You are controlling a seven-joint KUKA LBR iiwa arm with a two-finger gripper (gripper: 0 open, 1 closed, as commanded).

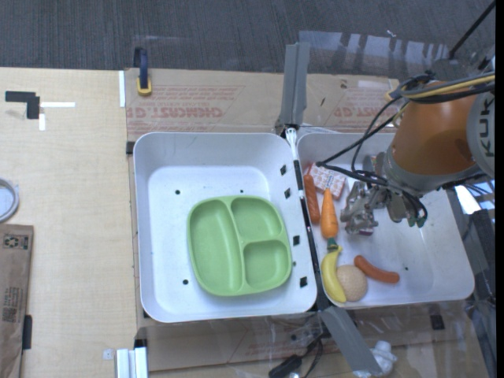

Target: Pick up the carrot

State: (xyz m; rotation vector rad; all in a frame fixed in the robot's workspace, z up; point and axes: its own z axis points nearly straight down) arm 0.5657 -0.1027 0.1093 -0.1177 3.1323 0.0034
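So the carrot point(328, 213) sits in the right bin point(441, 278), near that bin's left wall, lying roughly up-and-down in the frame with its fat end toward the bottom. Just left of it, right against the divider, we see a second thin orange-red thing point(313, 201) that could be another carrot or a sausage, hard to call. Above the two there's a red and white packet point(328, 181) lying flat. Below the carrot is a banana point(331, 275), curved along the left wall, with a round tan thing point(352, 283) touching it on the right, maybe a potato or a bread roll. Right of that lies a small reddish sausage point(376, 269), tilted, apart from the rest. The gripper point(361, 215) hangs over the middle of the right bin, just right of the carrot, and nothing is between the jaws as far as we can see; whether they're apart or together we honestly can't tell, it's a blur of metal. Behind it the arm's orange band point(435, 136) fills the upper right of the frame with black cables looping around. The left bin point(157, 211) holds a green divided plate point(239, 245), three compartments. Both bins rest on a worktop point(63, 172) of light wood, cardboard under the bins.
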